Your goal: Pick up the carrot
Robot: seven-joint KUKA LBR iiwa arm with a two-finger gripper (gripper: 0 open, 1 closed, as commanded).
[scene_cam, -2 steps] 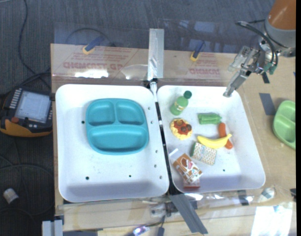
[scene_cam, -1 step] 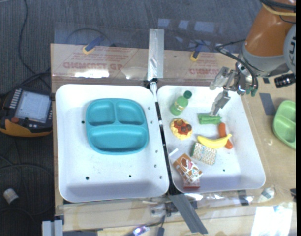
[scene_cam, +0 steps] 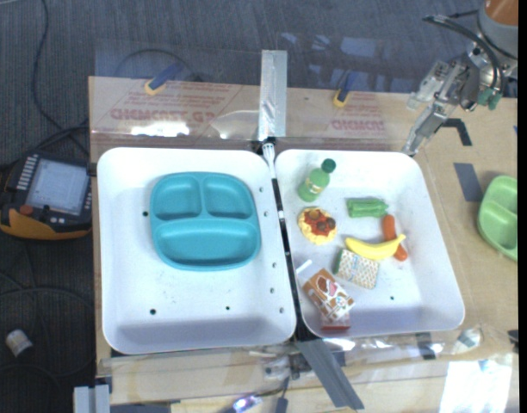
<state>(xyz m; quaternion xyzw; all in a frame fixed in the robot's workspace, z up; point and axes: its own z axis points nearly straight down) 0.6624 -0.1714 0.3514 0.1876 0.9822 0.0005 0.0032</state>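
Observation:
The carrot [scene_cam: 390, 228] is a small orange piece in the right bin [scene_cam: 436, 282], towards its right side. A yellow banana [scene_cam: 374, 248] lies across its lower part, and an orange tip [scene_cam: 402, 252] shows past the banana. My gripper [scene_cam: 423, 127] hangs above the bench outside the bin's far right corner, well up and to the right of the carrot, with nothing in it.
Around the carrot in the right bin lie a green bottle [scene_cam: 315, 180], a green vegetable [scene_cam: 367, 206], a round red-yellow toy food [scene_cam: 318, 224], a patterned packet [scene_cam: 358, 269] and a brown box [scene_cam: 328, 298]. The left bin [scene_cam: 126, 299] holds a blue divided plate [scene_cam: 203, 219]. A green object [scene_cam: 502, 213] sits on the bench at the right.

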